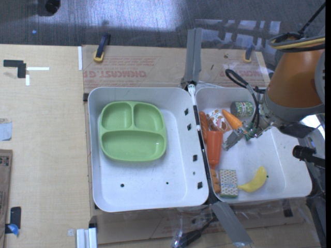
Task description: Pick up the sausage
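The sausage (203, 124), a slim reddish-brown piece, lies along the left wall of the right bin (289, 161), partly tucked against a large orange carrot-like piece (214, 146). My gripper (231, 140) hangs low over the middle of the right bin, just right of that orange piece and a short way right of and below the sausage. It points down and to the left. Nothing shows held in it.
A small carrot (232, 119) and a can (242, 108) sit behind the gripper. A banana (254, 181) and a speckled block (228, 183) lie at the bin's front. The left bin (155, 190) holds a green divided plate (133, 131).
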{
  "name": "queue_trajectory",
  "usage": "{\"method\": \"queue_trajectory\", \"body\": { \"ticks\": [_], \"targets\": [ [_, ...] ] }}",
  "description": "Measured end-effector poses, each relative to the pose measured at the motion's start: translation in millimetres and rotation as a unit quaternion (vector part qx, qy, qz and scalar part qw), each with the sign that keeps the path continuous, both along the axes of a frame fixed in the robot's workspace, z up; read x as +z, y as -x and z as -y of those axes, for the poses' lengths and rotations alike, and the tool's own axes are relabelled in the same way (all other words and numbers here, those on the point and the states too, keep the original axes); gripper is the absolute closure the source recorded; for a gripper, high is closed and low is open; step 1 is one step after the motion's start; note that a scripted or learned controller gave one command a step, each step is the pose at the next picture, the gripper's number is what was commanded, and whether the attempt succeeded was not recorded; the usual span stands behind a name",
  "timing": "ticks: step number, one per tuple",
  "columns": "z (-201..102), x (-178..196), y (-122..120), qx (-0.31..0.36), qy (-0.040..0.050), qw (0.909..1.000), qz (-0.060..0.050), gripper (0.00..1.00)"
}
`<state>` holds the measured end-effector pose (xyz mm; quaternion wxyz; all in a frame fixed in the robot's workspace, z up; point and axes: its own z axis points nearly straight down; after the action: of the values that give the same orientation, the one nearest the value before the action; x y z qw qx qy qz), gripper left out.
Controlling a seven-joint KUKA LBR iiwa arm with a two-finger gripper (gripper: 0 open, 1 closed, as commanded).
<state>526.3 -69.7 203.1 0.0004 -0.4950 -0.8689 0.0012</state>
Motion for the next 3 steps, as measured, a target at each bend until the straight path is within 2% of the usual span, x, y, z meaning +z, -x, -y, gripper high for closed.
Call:
{"method": "queue_trajectory", "body": {
  "ticks": [1, 2, 3],
  "targets": [
    [-60.2, -12.4, -42.0, 0.008, -0.0003, 1.0000, 0.000, 0.00],
    [-63.2, -12.0, 22.2, 0.020, -0.0005, 0.9998, 0.000, 0.00],
    [-3.1, -11.7, 48.5, 0.055, -0.0006, 0.9985, 0.000, 0.00]
  ]
}}
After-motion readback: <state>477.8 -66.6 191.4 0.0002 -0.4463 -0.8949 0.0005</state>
